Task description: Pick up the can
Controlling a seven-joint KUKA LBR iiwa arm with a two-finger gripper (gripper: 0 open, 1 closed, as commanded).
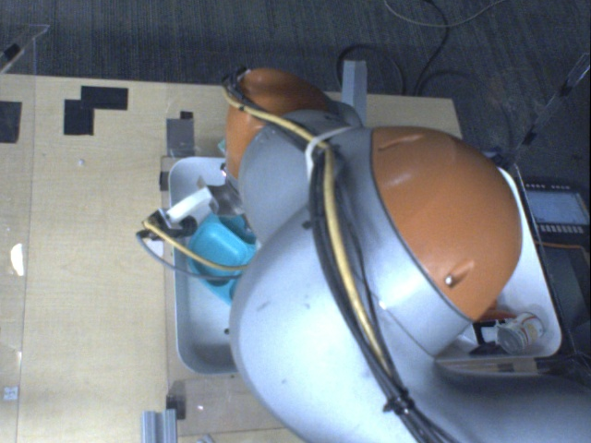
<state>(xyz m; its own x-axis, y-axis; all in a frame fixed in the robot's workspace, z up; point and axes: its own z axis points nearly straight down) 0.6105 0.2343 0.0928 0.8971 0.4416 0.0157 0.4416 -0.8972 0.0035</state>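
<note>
Though the arm (pixel 369 275) hides most of the bin (pixel 189 340), no can's look is readable; claw state can't tell.

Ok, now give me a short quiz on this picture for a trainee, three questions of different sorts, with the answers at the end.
1. True or false: the arm covers much of the white bin.
2. What colour is the object next to the yellow cable above the bin? A red, B blue, C green.
3. Fill in the missing word: the big dome-shaped cover on the arm is ___.
Key: 1 true; 2 B; 3 orange.
</note>
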